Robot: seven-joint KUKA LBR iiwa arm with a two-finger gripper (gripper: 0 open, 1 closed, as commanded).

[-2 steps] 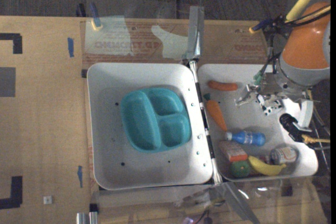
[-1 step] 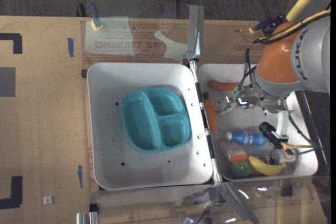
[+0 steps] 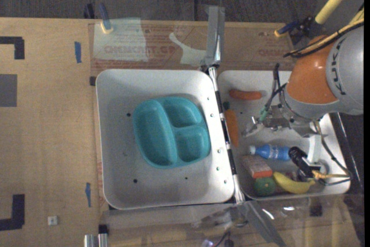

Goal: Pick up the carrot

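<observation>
Down along the left wall of the right bin (image 3: 341, 185), the carrot (image 3: 232, 128) lies as a slim orange taper, free of any grip. Just to its right, the gripper (image 3: 258, 122) hangs with its metal fingers parted around nothing. Nearby lie a glossy hot dog (image 3: 245, 95), a blue bottle (image 3: 273, 152) and a curved banana (image 3: 291, 183). Black "KUKA" lettering marks the arm (image 3: 334, 75). A smooth teal divided tray (image 3: 171, 131) sits in the left bin (image 3: 115, 142).

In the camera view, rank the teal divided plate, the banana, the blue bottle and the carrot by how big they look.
1. Teal divided plate, clearly largest.
2. Carrot, banana and blue bottle look about alike in length; too close to rank.
</observation>
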